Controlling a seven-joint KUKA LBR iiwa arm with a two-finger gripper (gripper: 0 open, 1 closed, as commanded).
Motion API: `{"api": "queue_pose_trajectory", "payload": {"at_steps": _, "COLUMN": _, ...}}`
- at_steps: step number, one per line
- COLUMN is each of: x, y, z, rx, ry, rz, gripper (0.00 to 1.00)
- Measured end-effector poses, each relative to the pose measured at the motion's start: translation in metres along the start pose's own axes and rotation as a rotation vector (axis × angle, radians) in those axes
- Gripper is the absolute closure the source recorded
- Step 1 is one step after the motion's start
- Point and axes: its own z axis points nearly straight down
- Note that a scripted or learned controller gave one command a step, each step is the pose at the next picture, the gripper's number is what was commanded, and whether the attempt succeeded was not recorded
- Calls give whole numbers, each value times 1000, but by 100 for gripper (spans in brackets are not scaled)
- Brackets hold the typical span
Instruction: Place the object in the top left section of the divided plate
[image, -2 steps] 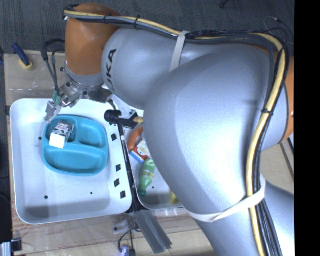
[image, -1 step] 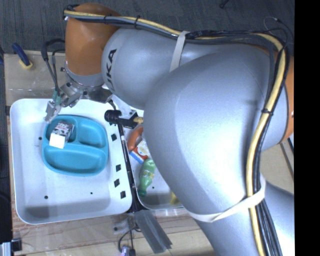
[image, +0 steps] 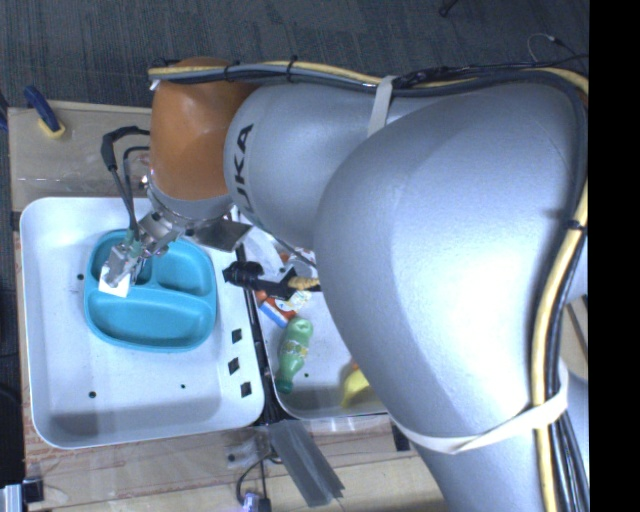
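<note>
Gripper (image: 122, 268) over the plate's (image: 160, 320) top left section in the left bin (image: 60, 400), fingers look clamped on a small pale object (image: 116, 284), though blurry; risk: releasing on the divider lets it tip into the wrong section.

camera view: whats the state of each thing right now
gripper: over the top left section of the plate, white piece at its tip
blue divided plate: flat in the left bin
left bin: holds the plate
green bottle: lying in the right bin
</note>
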Motion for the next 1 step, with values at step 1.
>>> {"api": "queue_pose_trajectory", "payload": {"at_steps": 1, "x": -12, "y": 52, "z": -8, "rx": -2, "ry": -1, "rz": -1, "gripper": 0}}
